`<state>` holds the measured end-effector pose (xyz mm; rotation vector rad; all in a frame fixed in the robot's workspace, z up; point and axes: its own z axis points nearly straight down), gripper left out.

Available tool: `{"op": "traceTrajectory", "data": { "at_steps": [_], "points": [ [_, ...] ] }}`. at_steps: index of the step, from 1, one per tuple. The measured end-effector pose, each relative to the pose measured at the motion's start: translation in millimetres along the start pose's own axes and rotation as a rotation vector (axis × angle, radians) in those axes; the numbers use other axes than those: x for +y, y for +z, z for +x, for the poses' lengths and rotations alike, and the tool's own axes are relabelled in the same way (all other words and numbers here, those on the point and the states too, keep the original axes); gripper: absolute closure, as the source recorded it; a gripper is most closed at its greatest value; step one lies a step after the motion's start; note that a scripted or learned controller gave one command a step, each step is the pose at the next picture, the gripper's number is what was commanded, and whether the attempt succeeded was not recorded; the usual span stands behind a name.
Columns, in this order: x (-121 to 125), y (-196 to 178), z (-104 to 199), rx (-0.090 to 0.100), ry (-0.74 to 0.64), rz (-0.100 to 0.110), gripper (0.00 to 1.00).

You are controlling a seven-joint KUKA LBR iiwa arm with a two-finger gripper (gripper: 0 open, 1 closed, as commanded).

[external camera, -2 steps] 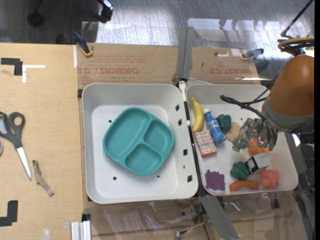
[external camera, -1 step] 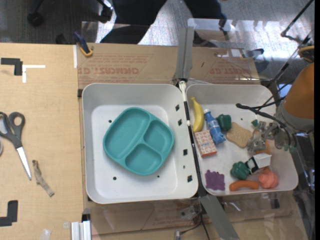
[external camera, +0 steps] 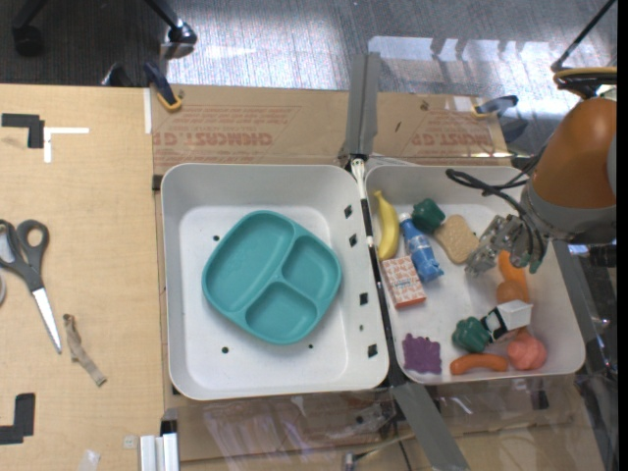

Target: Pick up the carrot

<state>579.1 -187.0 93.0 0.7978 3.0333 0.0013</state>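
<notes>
On the bench at far left lie scissors [external camera: 31, 268]. The left bin [external camera: 186, 361] holds a teal divided plate [external camera: 272, 277]. In the right bin [external camera: 564, 351], from left to right: a banana [external camera: 387, 226] along the left wall, a small red-and-white box [external camera: 403, 283], a blue bottle [external camera: 420, 250], a purple grape bunch [external camera: 423, 354], a green item [external camera: 428, 212], a tan cracker-like piece [external camera: 455, 238], a green vegetable [external camera: 471, 335], and the carrot [external camera: 479, 364] lying flat near the front wall, beside a pink ball [external camera: 528, 352]. The gripper [external camera: 500, 243] hangs over the bin's right half, above an orange item [external camera: 512, 281]; whether its fingers are apart or closed cannot be told, and nothing is seen between them. The carrot lies well apart from the gripper, toward the front edge and slightly left of it.
</notes>
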Motion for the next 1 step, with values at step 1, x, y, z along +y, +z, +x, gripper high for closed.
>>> {"op": "traceTrajectory", "data": {
  "at_steps": [1],
  "points": [
    [26.9, -65.8, 44.7, 0.003, 0.214, 0.002, 1.0]
  ]
}}
